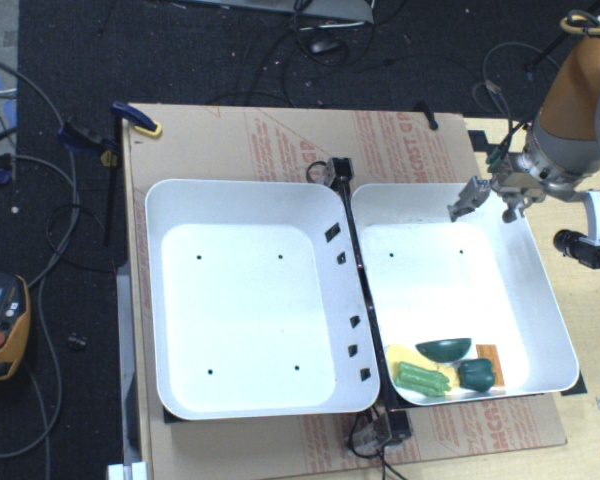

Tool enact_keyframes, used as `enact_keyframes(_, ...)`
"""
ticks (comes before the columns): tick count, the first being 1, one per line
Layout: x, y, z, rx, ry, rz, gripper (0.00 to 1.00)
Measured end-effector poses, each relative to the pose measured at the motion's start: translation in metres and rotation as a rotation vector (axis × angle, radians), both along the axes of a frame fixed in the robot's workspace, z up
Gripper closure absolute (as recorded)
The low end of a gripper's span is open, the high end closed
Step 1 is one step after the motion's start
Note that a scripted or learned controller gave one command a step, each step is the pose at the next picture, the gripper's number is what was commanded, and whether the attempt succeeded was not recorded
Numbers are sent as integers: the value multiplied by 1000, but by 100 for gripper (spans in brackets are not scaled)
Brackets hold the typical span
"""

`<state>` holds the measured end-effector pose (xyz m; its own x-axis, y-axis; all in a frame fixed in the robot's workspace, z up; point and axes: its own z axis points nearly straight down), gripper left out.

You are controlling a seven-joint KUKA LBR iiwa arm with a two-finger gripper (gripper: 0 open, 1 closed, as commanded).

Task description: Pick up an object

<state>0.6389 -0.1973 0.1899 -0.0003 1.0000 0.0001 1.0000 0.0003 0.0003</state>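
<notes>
You are looking down from a single fixed camera mounted high above the bench (280, 138), tilted at a slant so the far edge sits at the top of the frame. Both white bins, the left bin (160, 298) and the right bin (540, 298), fit whole within your view, with dark floor (230, 58) beyond. The arm (575, 98) enters from your right, seen at middle distance.

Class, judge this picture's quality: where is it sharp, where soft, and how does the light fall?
Camera view: even overhead light, bins bright white with mild glare and faint shadows; the green objects are small and soft-edged; the gripper looks slightly blurred; the dark floor swallows cable detail.
</notes>
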Motion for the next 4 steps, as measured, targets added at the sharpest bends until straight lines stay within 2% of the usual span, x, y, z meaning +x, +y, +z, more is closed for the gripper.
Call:
enact_keyframes(1, -87, 25, -91, 2, 9, -1, 0)
enact_keyframes(2, -85, 24, -77, 0, 0, 0, 100)
enact_keyframes(3, -71, 114, 2, 2, -7, 8, 100)
enact_keyframes(4, -81, 147, -2, 1, 1, 3, 100)
